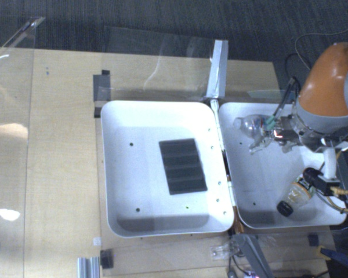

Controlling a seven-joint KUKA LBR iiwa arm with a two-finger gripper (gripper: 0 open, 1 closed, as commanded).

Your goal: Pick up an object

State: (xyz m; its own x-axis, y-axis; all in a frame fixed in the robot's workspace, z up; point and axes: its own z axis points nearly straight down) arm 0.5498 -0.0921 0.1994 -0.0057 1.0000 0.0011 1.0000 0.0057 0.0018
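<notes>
Pale wood bench (46,155) with dark carpet behind it at 12 o'clock, and two white bins sitting side by side on it. So "pick up an object" leaves the choice open, but my guess is the target is the clear crinkly thing (247,124) up at 10 o'clock in the right bin (255,178). The gripper (265,136) is parked right against it on its 4 o'clock side, reaching in low from 3 o'clock under the orange-banded arm (330,80). That pose only makes sense as a sideways grab at that piece.

Honestly can't tell if the gripper is spread or closed. There's too much shine and clutter around it, so I won't call it a grab.

Orientation of the clear thing is hard to read. It looks a bit longer along 9-to-3, but it's see-through and I wouldn't bet on it.

Other candidates:
- small bottle (294,197), lying down at 5 o'clock in the same bin. Its long axis runs 7-to-1, with the dark cap pointing at 7. It probably rolled and settled near the wall.
- dark ribbed block (182,165), flat in the middle of the left bin (133,172). Its long axis is nearly 12-to-6, tipped a little toward 11-to-5, and the ribs run across the short way. It's well apart from the arm.
</notes>
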